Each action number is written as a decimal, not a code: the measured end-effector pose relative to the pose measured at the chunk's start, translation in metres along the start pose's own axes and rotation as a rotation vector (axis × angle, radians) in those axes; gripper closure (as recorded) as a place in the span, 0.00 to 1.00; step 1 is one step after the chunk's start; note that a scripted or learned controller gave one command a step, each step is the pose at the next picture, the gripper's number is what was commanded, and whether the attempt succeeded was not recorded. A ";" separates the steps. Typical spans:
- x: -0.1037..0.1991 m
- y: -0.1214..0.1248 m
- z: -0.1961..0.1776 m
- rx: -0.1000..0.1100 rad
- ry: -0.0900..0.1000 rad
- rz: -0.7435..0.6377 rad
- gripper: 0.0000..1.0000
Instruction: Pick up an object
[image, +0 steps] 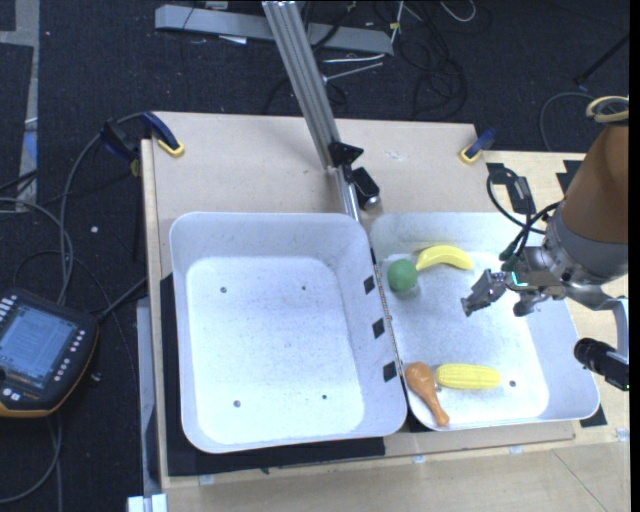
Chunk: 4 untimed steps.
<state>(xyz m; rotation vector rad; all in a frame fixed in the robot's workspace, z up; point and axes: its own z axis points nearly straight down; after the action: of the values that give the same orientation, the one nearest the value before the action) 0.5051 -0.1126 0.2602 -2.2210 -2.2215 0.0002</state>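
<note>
The candidate objects all lie in the right-hand shallow white bin (560, 405). A curved yellow plastic banana (444, 258) lies near the bin's far wall, with a small green ball (402, 276) touching or just beside its left end. A yellow corn cob (467, 377) lies near the front wall, and an orange drumstick-shaped toy (427, 391) sits just to its left, against the divider between the bins.

The gripper (497, 292) hangs over the middle of this bin, between the banana and the corn cob and apart from both. Nothing is visible between the jaws; whether they are spread or pressed together cannot be determined from this view.

Risk assessment: a straight descent from this position probably meets bare bin floor and yields an empty closure. The banana and ball lie close together, so a grasp there could push one aside or roll the ball away. The drumstick toy's position against the divider leaves little room for a finger on that side.

Clearance: the centre of the right bin is open floor. The left-hand white bin (270, 330) offers ample free room. The bench (250, 165) extends beyond both bins.
</note>
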 end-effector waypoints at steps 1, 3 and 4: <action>0.000 0.000 0.000 0.000 0.000 0.000 0.00; -0.007 0.001 0.110 0.005 0.000 0.001 0.00; -0.007 -0.001 0.163 0.005 0.001 0.000 0.00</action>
<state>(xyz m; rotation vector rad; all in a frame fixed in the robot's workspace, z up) 0.5045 -0.1195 0.0975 -2.2186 -2.2186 0.0045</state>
